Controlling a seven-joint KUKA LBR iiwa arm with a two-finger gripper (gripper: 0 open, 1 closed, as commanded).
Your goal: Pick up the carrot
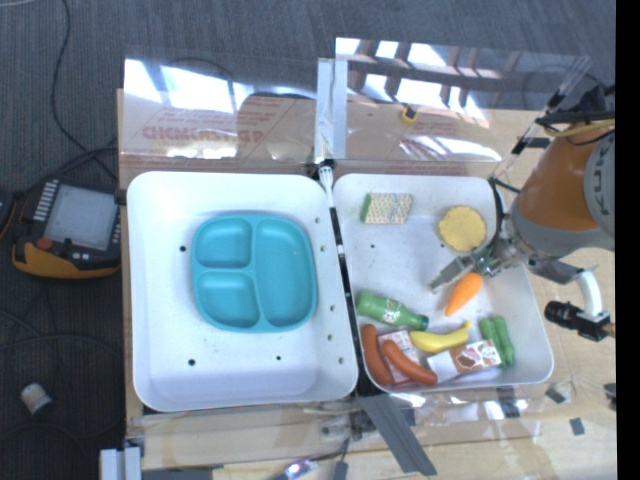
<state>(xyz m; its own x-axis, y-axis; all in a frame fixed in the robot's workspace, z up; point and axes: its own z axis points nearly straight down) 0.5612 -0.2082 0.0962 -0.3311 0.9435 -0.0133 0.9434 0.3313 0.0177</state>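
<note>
The grey arm with its orange band is reaching in from the right over the right bin (520,363), and the gripper (478,269) is sitting low at the upper end of the carrot (462,292), which is lying tilted on the bin floor in the right half of that bin, its thick end up toward the gripper and its tip pointing down and left. One dark finger (450,272) is stretching out to the left of the carrot's top, so the fingers are looking spread apart, but whether they are actually pinching the carrot cannot be told from this angle. Just above the carrot, a round yellow cracker-like disc (462,227) is resting near the bin's far wall, and a pale green-and-white packet (387,208) is lying to its left. Below the carrot, a green bottle (392,311) is lying on its side, with a yellow banana (441,341), two red sausages (395,358), a small printed carton (475,356) and a green vegetable (497,337) clustering along the near edge. In the left bin (160,368), a turquoise divided plate (253,272) is sitting near the middle.
</note>
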